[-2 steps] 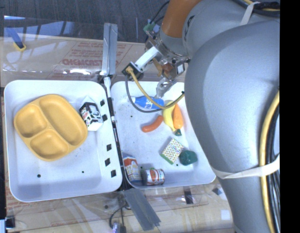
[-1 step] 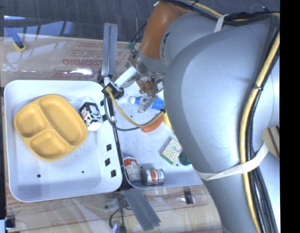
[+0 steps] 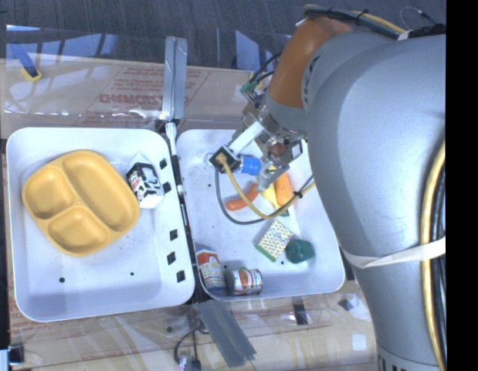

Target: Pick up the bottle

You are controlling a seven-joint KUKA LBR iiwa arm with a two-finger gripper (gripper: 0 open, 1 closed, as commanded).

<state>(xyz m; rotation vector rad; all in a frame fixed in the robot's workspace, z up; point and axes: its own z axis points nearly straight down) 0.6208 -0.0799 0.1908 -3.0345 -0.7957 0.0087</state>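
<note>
Small bottle — red-labelled, at right bin's front-left corner.

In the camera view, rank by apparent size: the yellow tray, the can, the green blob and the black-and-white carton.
1. Yellow tray, by far the largest.
2. Can and black-and-white carton look about alike; I won't rank them.
3. Green blob, smallest.
</note>
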